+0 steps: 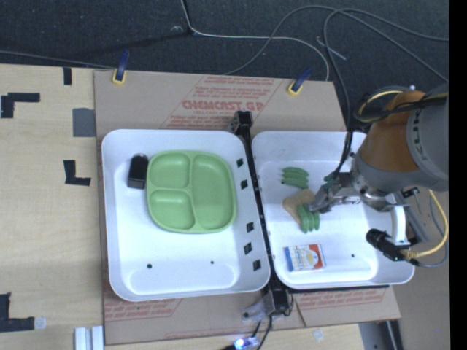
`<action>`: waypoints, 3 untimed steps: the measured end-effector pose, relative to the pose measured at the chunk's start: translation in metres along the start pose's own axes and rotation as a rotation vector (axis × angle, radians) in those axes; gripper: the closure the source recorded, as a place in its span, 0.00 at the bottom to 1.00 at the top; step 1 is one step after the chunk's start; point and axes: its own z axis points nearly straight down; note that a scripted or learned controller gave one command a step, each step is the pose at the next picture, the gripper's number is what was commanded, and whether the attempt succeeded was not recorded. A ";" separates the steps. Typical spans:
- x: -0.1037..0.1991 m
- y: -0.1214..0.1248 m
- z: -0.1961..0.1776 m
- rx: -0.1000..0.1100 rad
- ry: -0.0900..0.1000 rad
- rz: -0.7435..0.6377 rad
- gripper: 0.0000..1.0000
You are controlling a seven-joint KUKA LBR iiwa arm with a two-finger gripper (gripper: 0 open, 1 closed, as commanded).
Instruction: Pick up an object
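Observation:
In the right bin (332, 275) lie a green ridged toy (295, 176), a tan piece (294, 205) with a second green piece (309, 220) against it, and a small white and orange card box (303, 257) near the front. My gripper (319, 203) reaches in from the right and sits low over the tan and green pieces, its dark fingertips touching or just above them. The left bin (117, 268) holds a green divided plate (192, 191) and a small black block (137, 171) at the plate's left.
The grey arm with its orange band (387, 148) covers the right bin's right side. A black divider (252, 210) runs between the bins. Cables (292, 28) trail across the dark cloth behind the cardboard sheet.

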 end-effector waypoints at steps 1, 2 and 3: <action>0.001 0.008 -0.061 0.008 -0.008 0.002 1.00; 0.002 0.010 -0.114 0.008 -0.008 0.003 1.00; 0.002 0.010 -0.098 0.015 -0.008 0.004 1.00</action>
